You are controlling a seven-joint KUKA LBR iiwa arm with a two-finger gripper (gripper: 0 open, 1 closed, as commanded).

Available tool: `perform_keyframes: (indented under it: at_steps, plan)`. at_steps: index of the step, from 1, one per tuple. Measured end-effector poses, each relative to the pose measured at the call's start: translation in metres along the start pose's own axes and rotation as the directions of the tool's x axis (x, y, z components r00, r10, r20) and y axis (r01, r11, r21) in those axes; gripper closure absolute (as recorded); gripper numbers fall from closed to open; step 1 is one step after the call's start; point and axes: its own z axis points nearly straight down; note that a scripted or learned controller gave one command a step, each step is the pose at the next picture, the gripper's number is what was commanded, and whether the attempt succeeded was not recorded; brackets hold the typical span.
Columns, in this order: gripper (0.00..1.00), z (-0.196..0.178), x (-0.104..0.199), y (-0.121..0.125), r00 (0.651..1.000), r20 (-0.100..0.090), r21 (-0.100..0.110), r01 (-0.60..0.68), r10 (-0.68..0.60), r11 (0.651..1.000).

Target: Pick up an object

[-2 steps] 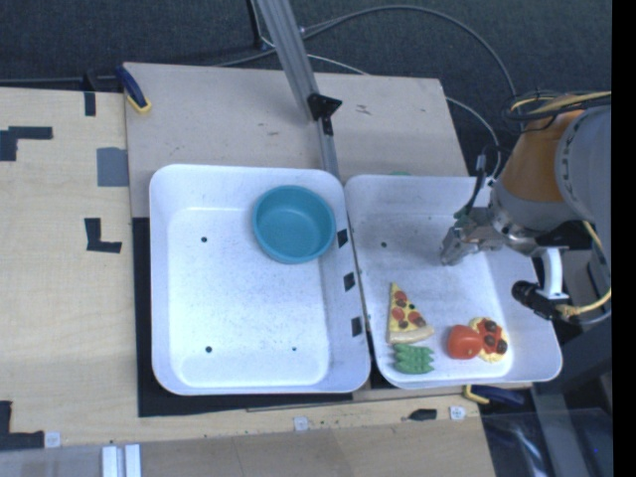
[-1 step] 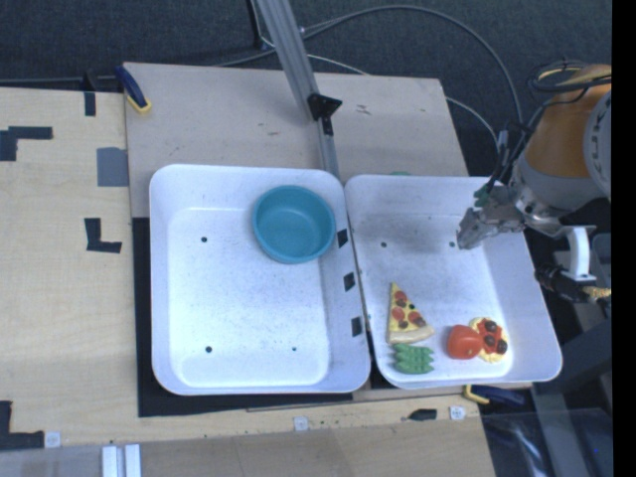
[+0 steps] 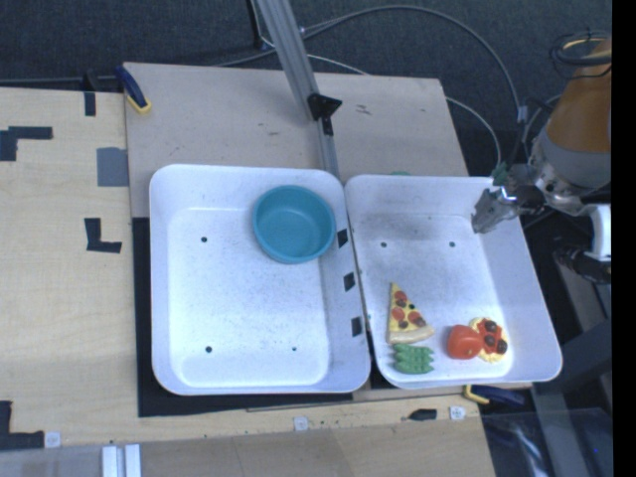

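My gripper (image 3: 486,216) hangs over the far right edge of the right bin (image 3: 437,217), with nothing visible between its fingers. A toy pizza slice (image 3: 404,315) lies near that bin's front, with a green toy vegetable (image 3: 413,359) just in front of it. A red tomato-like toy (image 3: 462,341) and a yellow toy with red spots (image 3: 489,337) lie side by side at the front right. A blue bowl (image 3: 293,224) stands upright at the back of the left bin (image 3: 199,296). All toys lie well in front of the gripper.
A slanted metal pole (image 3: 298,63) crosses the back of the bench and ends between the two bins. Cables (image 3: 437,28) loop behind the right bin. The arm's orange band (image 3: 581,117) is at the right edge.
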Motion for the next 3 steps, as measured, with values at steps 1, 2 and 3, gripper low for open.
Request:
perform_keyframes:
  at_steps: [1, 2, 3]
  plan:
    - [1.0, -0.003, 0.061, -0.003, 1.0, -0.002, 0.003, 0.003, -0.003, 1.0]
    - [1.0, -0.007, 0.111, -0.009, 1.0, -0.002, 0.004, 0.003, -0.003, 1.0]
    - [1.0, 0.002, 0.164, -0.006, 1.0, -0.002, 0.005, 0.004, -0.004, 1.0]
